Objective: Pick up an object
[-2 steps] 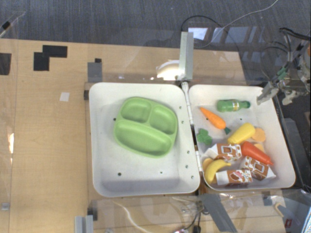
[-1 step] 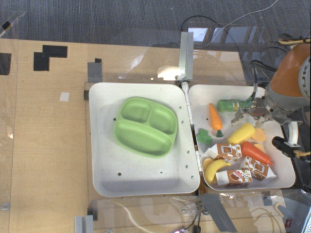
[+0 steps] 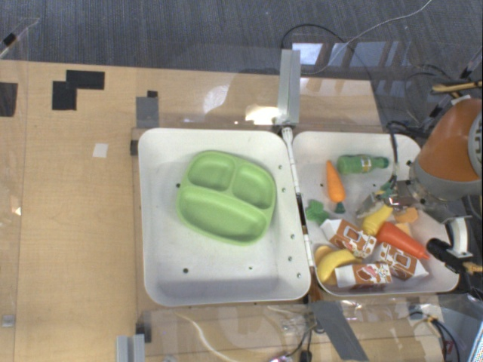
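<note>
The hand [image 3: 392, 193] sits low in the right bin [image 3: 355, 139] near its right edge, among crowded toys; whether it is clenched or released I cannot tell. The yellow bottle [image 3: 377, 219] and red cone [image 3: 402, 240] lie just beside it, touching. Such crowding could make a grab slip or snag two things.

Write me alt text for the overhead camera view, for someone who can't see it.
A grey and orange robot arm reaches from the right over the right white bin, whose toy food includes a carrot, a green bottle and a banana. The left white bin holds a green divided plate.
</note>
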Action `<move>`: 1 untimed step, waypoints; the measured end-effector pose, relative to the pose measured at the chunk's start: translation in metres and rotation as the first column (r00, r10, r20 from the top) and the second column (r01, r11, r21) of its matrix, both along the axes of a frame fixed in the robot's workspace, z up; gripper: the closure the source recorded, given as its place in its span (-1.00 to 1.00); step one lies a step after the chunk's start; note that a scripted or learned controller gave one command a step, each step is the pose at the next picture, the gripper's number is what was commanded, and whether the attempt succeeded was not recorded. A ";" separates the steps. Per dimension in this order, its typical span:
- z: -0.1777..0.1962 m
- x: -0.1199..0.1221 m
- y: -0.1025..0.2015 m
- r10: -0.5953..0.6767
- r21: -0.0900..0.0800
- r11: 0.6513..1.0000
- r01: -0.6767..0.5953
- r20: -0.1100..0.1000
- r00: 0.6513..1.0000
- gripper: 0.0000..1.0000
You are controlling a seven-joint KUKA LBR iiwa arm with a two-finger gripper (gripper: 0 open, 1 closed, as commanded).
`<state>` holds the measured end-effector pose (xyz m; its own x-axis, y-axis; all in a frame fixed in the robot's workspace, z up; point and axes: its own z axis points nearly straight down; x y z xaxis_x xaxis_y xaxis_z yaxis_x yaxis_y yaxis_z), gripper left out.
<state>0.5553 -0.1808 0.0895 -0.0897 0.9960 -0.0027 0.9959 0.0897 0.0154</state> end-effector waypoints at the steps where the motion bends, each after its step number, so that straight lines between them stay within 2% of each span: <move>1: 0.000 0.000 -0.012 -0.173 0.018 0.985 0.173 -0.004 0.985 -1.00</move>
<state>0.5551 -0.1928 0.0897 0.0836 0.9964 0.0156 0.9964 -0.0838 0.0133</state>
